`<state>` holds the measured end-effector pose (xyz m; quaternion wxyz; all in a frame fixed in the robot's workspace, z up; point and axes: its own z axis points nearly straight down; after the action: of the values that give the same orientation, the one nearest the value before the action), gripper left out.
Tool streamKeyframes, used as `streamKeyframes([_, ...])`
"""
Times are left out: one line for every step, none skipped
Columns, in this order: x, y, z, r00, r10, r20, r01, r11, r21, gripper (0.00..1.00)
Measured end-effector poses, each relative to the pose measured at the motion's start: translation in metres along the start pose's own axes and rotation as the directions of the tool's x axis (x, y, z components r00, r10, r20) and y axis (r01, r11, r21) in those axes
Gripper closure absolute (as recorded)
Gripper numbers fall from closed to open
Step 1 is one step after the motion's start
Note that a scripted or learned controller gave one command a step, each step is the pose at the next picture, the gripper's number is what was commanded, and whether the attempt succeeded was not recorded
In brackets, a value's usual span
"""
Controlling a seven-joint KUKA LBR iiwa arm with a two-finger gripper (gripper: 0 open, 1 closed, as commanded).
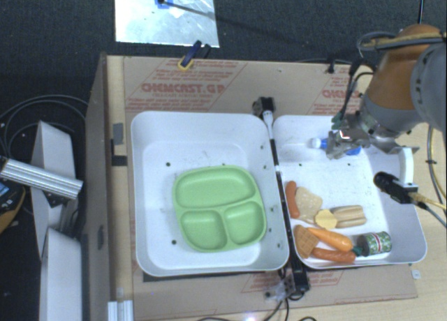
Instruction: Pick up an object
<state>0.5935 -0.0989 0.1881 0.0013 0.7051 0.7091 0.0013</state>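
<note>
The arm reaches in from the right, its orange band high at the far right, and its gripper sits low over the far part of the right bin. Whether the claw is open or closed, I cannot tell. Just beside the gripper, on its left and under it, lies a small blue and white object on the bin floor; what it is cannot be made out.

The other things in the right bin lie in a cluster at its near left. An orange toy carrot lies along the left wall, with a tan wedge like a bread slice touching it on the right. A pale yellow round piece sits near that, and a hot dog in a bun lies just to its right. Nearer still are a waffle-like biscuit, a second carrot across it, and a third orange piece at the near wall. A small can with a red and green label lies on its side at the right of the cluster.

The left bin holds a green divided plate with three compartments, set toward the near right.
</note>
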Motion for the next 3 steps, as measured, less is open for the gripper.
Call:
streamKeyframes([-0.022, 0.021, -0.015, 1.0, 0.002, 0.001, -0.002, 1.0, 0.0, 1.0])
streamKeyframes([-0.021, 0.021, -0.015, 1.0, 0.001, 0.001, -0.001, 1.0, 0.001, 0.0])
streamKeyframes([-0.058, -0.041, 0.104, 1.0, 0.004, 0.001, -0.004, 1.0, 0.003, 0.0])
